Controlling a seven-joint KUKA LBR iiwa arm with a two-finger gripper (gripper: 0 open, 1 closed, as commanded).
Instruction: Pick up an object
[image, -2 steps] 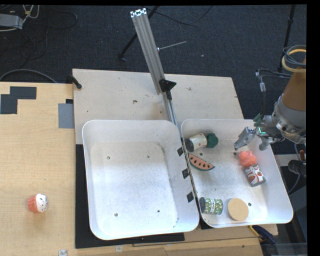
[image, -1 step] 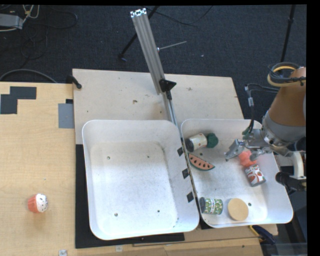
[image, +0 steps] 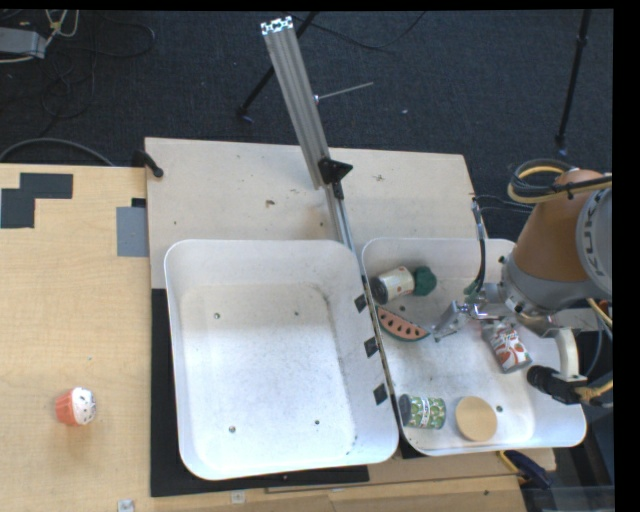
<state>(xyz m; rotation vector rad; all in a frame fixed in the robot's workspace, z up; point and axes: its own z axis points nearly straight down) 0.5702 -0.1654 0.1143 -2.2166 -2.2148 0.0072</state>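
Observation:
My gripper (image: 447, 323) hangs low in the right bin (image: 540, 432), near its middle, reaching in from the right. Its thin metal fingers sit just right of a watermelon-slice toy (image: 402, 326); nothing shows between them. A cream cylinder with a green cap (image: 402, 282) lies at the bin's back left. A red and white packet (image: 509, 347) lies right of the gripper, partly under the wrist. A green-patterned can (image: 424, 412) and a tan wooden disc (image: 477, 418) rest near the front edge.
The left bin (image: 190, 300) stands beside the right one, joined by black clips along the shared wall. A slanted aluminium rail (image: 305, 110) rises behind the bins. A small red and white toy (image: 76, 407) sits on the wooden table at far left.

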